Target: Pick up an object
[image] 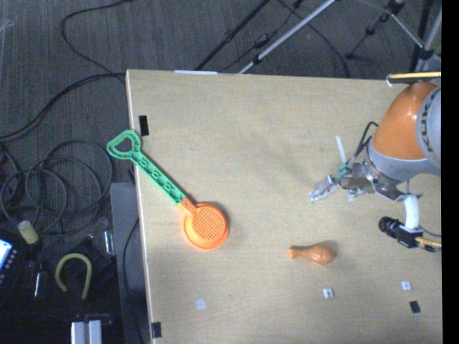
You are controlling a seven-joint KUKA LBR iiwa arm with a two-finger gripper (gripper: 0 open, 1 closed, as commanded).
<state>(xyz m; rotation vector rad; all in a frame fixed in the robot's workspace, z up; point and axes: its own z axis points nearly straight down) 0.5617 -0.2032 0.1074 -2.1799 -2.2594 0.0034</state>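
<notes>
While the grey arm (419,138) with its orange band reaches in from the right edge, its pincer (324,189) hangs over the bare tan bench top (265,120), pointing leftward, with the metal tips close to the surface. The tips are small and blurred, so I cannot tell whether they are spread or pressed together; nothing shows between them. Just below the pincer, and a little to its left, lies a small orange pear-shaped object (313,253), its thin neck pointing left and its rounded end right, clear of the tips and not touched by them. Well to the left of the pincer lies a toy strainer (176,197) with a green perforated handle that runs up and left to a loop, and an orange mesh bowl at its lower right end. Near the wrist, below and right of the pincer, a black cylindrical fitting (396,229) with a white tube sticks out from the arm. Cables (50,185) coil on the dark floor far to the left, beyond the bench edge.
</notes>
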